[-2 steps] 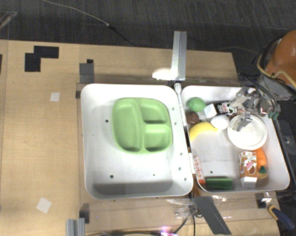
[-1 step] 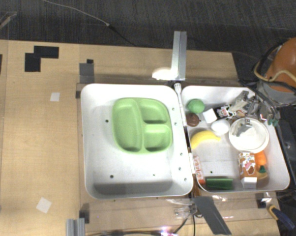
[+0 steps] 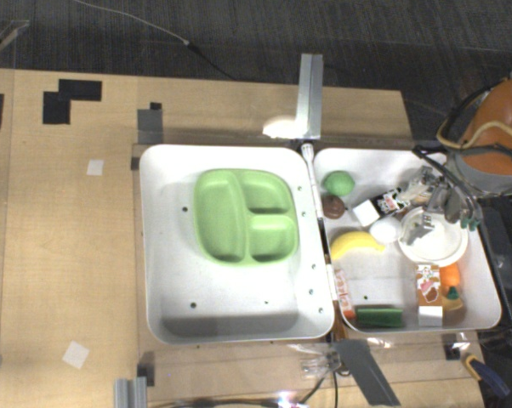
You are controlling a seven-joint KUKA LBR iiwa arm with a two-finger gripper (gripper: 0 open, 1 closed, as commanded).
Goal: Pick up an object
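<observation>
The right bin (image 3: 492,311) holds several small objects. A green ball (image 3: 338,183) and a brown lump (image 3: 332,205) lie at its far left corner. Below them is a yellow banana-shaped piece (image 3: 355,244). A dark green block (image 3: 378,316) lies along the near wall, and an orange carton (image 3: 428,286) stands at the near right. My gripper (image 3: 424,221) hangs low over the bin's right middle, above a white round dish (image 3: 439,243) and beside a small black-and-white packet (image 3: 388,202). Nothing can be made out in its grasp.
The left bin (image 3: 154,253) carries a green divided tray (image 3: 243,215). A metal post (image 3: 310,96) rises behind the wall between the bins. The arm's orange band (image 3: 498,121) and cables overhang the right bin's far right corner.
</observation>
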